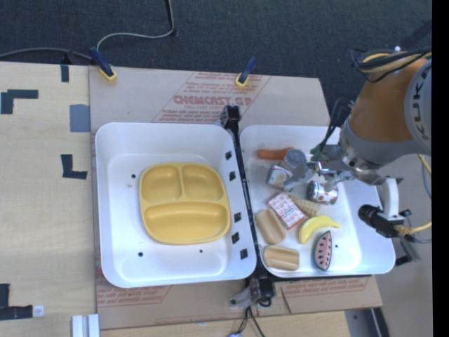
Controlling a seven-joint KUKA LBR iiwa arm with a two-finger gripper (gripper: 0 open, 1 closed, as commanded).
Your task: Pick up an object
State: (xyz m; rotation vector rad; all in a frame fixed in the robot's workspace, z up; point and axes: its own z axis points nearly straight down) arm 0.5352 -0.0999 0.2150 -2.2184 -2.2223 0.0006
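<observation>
Camera view: cardboard-covered bench (280, 93), dark carpet (280, 20).

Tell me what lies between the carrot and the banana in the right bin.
In the camera view, between the carrot and the banana lie a small can and a red-patterned packet.

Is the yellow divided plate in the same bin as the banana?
No, the yellow divided plate lies in the left bin, the banana in the right bin.

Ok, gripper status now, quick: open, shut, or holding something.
Tool: cannot be told. It hangs low in the right white bin, over a small silver can, with the view not clear enough to show any grasp.
</observation>
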